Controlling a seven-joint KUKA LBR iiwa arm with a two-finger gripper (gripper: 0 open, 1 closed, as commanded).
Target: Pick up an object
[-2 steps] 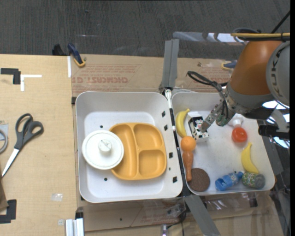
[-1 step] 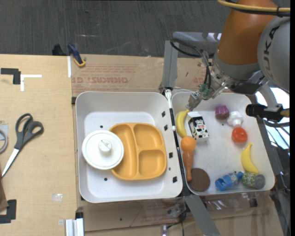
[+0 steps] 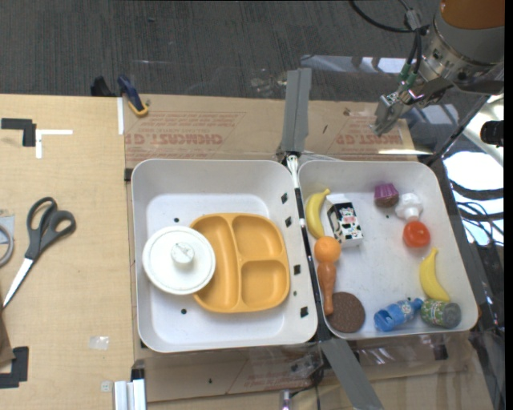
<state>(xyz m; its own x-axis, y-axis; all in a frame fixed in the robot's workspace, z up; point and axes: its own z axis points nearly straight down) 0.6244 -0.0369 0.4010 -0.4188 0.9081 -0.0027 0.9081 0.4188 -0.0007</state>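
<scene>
- Gripper hangs high at the top right, above the cardboard beyond the right bin's far rim, nothing between its fingers; from where I'm standing I cannot tell how wide it is set
- Orange band of the arm sits right at the top edge, so I judge the descent has not begun
- Right bin has the pickings: 2 bananas, 1 against the left wall, the other by the right wall
- Small printed carton lies just beside the left banana, an orange ball and a purple cup sit near the far corner
- Brown disc and blue bottle crowd the near rim, which looks awkward for fingers
- Left bin holds a yellow divided plate with a white lid overlapping its left edge
- Scissors lie on the bench, well apart
- My guess: the ball, with clear floor around it, is an easy target
</scene>
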